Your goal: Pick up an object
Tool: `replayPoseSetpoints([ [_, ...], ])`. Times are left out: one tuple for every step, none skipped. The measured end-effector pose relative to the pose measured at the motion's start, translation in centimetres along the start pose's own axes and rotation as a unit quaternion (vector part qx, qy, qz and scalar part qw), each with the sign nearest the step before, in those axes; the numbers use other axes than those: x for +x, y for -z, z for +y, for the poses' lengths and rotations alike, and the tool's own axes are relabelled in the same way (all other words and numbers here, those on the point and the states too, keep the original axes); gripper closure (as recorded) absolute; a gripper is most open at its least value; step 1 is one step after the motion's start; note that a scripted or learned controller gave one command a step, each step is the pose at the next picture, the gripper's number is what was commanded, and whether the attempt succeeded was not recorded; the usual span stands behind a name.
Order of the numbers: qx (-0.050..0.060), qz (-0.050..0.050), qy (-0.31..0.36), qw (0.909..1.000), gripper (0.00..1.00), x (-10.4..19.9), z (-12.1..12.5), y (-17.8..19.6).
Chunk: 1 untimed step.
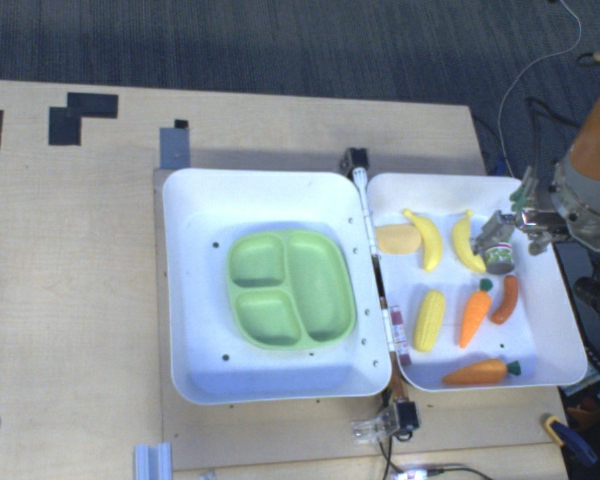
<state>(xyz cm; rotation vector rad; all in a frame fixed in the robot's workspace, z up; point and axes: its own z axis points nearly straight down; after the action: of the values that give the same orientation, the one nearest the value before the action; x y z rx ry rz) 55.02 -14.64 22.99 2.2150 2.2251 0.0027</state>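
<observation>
My gripper (500, 236) sits at the right of the frame, over the upper right part of the right bin (550, 368), reaching in from the right edge with my grey wrist and its orange band behind it. I cannot tell from this view how it is set. Just below its tip lies a small round object with green and grey on it (499, 258), touching or almost touching the gripper; whether I hold it I cannot say.

Right beside that, to the left, a yellow banana (466, 242) curves along the bin floor, and a second banana (426, 238) lies further left. A pale yellow rounded piece (397, 239) rests against the left wall of this bin, touching the second banana.

Below my gripper, in the middle of the bin, a red-brown sausage-like piece (505, 299) lies next to an orange carrot (474, 316), both tilted. Left of them is a yellow corn cob (429, 319). Near the lower rim lies another orange carrot (479, 372) with a green top, lengthwise along the rim.

The left bin (195, 268), in the centre of the frame, holds a green divided plate (292, 287) with three compartments. Both bins stand on a light wooden bench (70, 298).
</observation>
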Motion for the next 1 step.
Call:
replayPoseSetpoints([
  [0.000,0.000,-0.001,1.0000,0.00,0.19,1.22,-13.88],
])
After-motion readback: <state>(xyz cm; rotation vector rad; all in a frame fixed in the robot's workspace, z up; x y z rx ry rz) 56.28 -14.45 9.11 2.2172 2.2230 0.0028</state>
